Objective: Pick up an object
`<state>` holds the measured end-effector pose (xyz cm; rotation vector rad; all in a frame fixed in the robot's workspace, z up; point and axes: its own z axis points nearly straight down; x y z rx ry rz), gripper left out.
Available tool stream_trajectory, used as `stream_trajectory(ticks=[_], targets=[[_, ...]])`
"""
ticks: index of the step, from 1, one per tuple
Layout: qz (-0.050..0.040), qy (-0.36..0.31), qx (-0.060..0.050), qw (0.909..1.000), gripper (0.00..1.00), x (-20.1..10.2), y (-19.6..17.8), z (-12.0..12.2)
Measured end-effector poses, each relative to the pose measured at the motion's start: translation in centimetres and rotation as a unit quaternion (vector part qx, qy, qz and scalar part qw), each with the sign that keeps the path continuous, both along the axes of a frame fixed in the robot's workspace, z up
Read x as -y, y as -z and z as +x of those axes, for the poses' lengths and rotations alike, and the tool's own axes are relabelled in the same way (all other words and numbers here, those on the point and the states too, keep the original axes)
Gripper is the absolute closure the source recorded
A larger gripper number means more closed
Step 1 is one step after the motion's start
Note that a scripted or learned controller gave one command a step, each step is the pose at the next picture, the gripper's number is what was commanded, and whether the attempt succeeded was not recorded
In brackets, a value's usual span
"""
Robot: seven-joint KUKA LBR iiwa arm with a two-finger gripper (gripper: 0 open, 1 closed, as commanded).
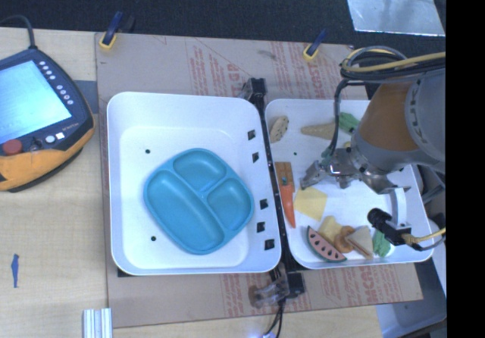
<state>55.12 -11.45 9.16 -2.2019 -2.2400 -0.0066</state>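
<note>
I see two shallow white bins side by side on the tabletop (61,253). The left bin (125,113) holds a blue divided plate (198,200), lying flat and a little left of the bin's centre, with bare white floor around it, widest along the upper side.

The right bin (292,109) is crowded. An orange carrot (287,198) lies along its left wall. A yellow cheese slice (311,203) sits just right of the carrot, and a watermelon slice (324,244) lies below that, near the lower rim. Beside the watermelon sit a tan bread-like piece (358,239) and a small green item (383,247). Near the upper rim lie a brownish oval piece (279,129), a tan cone-shaped piece (318,130) and a green piece (347,122).

The gripper (317,174) is low over the right bin's middle, just above the cheese slice. Its fingers (311,176) look slightly apart, with nothing between them. The arm covers the bin's right side, so free floor there is scarce.
</note>
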Motion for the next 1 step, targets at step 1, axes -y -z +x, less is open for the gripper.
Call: stream_trajectory(ticks=[1], targets=[[-0.0031,0.006,0.001,1.0000,0.00,4.28,-3.10,4.51]])
